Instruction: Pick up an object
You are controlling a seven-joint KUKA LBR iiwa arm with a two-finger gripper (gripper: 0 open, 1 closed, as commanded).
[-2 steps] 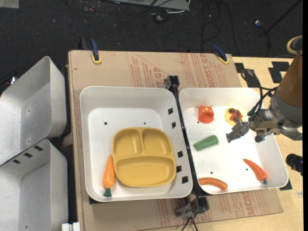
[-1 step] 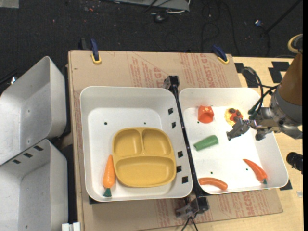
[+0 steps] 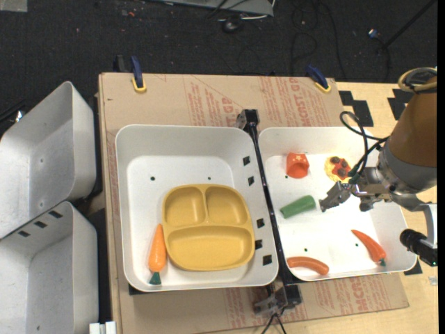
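Cardboard covers the surface (image 3: 208,92), which bears two shallow white bins side by side. Left bin (image 3: 132,186): a yellow divided plate (image 3: 207,227), with an orange carrot (image 3: 158,250) just beside its left edge. Right bin (image 3: 313,141): a green cylinder (image 3: 297,206) near the middle, a red pepper (image 3: 368,245) toward the right wall, a sausage (image 3: 307,264) at the front, a small red cup (image 3: 297,165) and a yellow-and-dark item (image 3: 338,166) (too small to identify) at the back. Arm (image 3: 414,141) enters from the right; its tool (image 3: 332,199) sits low, just right of the green cylinder, with nothing visibly between the fingers. Their opening: I cannot tell.
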